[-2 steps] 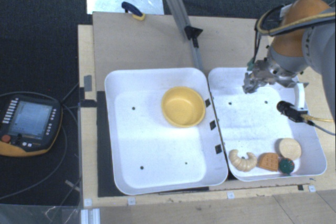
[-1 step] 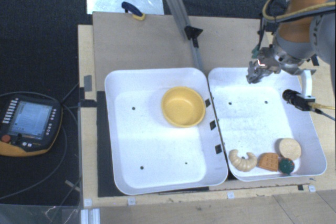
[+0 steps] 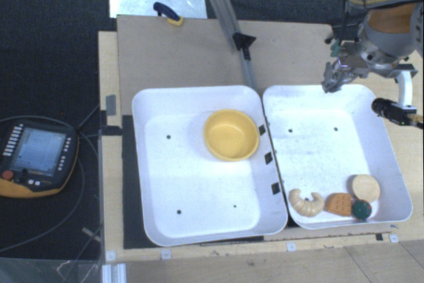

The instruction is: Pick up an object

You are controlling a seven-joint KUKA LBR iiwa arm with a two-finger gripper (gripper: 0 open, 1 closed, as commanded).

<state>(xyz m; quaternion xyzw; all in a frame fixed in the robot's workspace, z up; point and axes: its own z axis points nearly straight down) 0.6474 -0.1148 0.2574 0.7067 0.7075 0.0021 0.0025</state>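
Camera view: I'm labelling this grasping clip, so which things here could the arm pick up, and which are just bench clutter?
Job:
claw
round yellow plastic bowl
pale curled croissant toy
orange-brown waffle-like toy
round beige biscuit-like disc
small dark green ball

Clutter:
orange-edged handheld control pendant
yellow-tipped blue clamp
grey metal pole

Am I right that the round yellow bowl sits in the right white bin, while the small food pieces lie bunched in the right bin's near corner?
Not quite. The camera view shows the round yellow bowl in the left white bin, not the right one. The rest holds: the small food pieces lie bunched in the near corner of the right white bin.
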